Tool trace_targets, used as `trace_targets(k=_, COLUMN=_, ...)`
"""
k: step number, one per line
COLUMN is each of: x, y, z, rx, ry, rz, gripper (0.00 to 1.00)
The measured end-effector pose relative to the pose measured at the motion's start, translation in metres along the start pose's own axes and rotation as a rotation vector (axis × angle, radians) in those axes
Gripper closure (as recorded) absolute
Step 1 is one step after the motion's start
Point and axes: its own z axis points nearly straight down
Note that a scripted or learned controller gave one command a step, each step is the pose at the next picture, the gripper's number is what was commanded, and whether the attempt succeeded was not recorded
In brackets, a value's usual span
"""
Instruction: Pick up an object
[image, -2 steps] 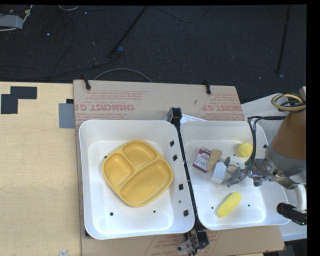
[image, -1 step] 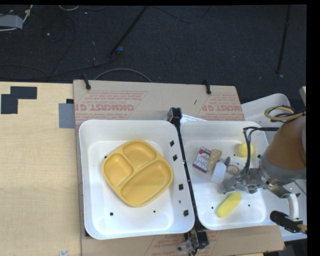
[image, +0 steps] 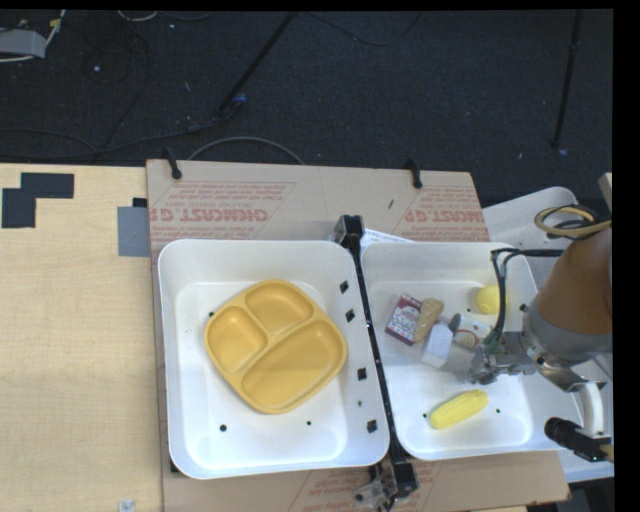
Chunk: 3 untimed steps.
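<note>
In the right bin (image: 410, 440) lie a yellow corn cob (image: 458, 409) near the front, a small maroon packet (image: 404, 320), a tan piece (image: 429, 315) beside it, a pale white-blue block (image: 438, 344) and a yellow ball (image: 488, 300) near the far right. My gripper (image: 484, 362) hangs low over the bin's right half, just right of the pale block and above the corn cob. Its fingers are dark and small against the bin. I see nothing clearly between them.
The left bin (image: 190, 420) holds a yellow divided plate (image: 276, 345). A black divider (image: 365, 350) runs between the bins. Cardboard (image: 260, 205) lies under both bins. The arm's orange band (image: 585, 285) and cables stand at the right edge.
</note>
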Motion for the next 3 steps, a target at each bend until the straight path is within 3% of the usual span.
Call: trace_targets(k=3, x=-0.007, y=0.011, z=-0.159, rx=-0.008, ry=-0.003, rz=-0.006, gripper=1.00)
